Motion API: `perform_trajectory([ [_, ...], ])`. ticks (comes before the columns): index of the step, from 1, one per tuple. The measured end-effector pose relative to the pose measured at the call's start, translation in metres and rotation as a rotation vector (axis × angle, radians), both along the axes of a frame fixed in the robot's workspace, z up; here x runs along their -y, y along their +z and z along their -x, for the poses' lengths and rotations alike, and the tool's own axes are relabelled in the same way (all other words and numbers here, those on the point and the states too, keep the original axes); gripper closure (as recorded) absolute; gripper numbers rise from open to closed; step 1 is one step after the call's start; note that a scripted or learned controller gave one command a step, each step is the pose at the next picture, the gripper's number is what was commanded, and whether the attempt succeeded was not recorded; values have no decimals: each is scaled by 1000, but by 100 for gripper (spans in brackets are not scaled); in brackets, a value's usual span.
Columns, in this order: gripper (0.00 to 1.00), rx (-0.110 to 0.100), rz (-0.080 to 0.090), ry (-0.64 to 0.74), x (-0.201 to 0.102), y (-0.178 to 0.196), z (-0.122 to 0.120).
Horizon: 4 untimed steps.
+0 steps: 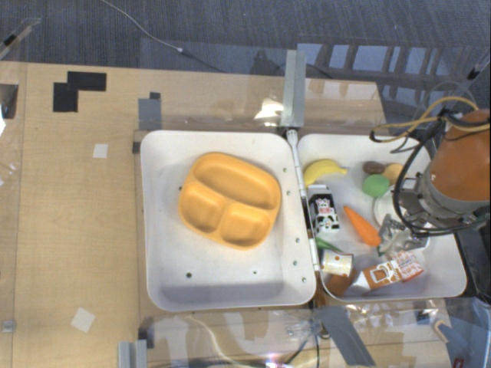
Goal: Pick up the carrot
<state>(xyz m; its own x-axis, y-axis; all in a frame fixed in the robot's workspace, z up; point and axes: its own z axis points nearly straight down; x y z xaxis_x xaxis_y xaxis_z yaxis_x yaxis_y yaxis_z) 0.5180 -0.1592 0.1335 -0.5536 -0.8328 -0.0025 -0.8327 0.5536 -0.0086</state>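
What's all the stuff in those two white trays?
plate: 1, yellow-orange, three sections, left bin
banana: 1, yellow, right bin, top left
carrot: 1, orange, right bin, middle
green ball: 1, green, above carrot
carton: 1, black and white, left of carrot
cup: 1, white, right bin, bottom left
packet: 1, orange and white, right bin, bottom
arm: 1, grey with orange band, from right
end effector: 1, just right of carrot
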Motion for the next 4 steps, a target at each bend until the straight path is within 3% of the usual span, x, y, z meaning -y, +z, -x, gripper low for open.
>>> perform_trajectory([
  [1, 100, 2, -6, -366, -32, -35, 21],
  [2, 100, 0, -6, -379, -44, -17, 18],
  [3, 100, 6, -3, -180, -37, -39, -16],
  [4, 100, 20, 0, -259, -67, -38, -12],
])
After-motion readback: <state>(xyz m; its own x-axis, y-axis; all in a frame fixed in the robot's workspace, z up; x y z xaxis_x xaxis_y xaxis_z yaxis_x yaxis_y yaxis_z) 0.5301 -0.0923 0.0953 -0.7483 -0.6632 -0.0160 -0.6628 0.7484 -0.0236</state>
